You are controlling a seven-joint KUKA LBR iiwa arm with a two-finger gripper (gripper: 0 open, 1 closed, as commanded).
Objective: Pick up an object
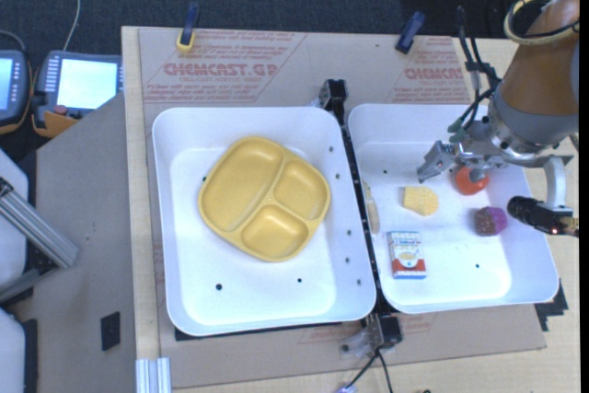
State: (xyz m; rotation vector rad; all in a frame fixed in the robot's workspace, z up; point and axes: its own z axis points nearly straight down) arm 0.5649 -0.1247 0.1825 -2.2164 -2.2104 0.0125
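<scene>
Right bin [515, 285], nearest first: a small red-and-white carton [407, 254], print too small to read; a purple lump [490, 219]; a yellow wedge [421, 200]. A red-orange ball [471, 181] lies directly beneath the gripper [460, 159], partly hidden; whether the jaws are open or closed cannot be told. Left bin [175, 198]: a yellow divided plate [264, 197]. The desk [230, 60] sheet reads "CHEMCAST".

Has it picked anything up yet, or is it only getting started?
Nothing looks lifted yet. The gripper hangs low in the right bin, next to a red piece. The cheese, purple piece and small carton lie on the floor. The pick itself remains.
</scene>
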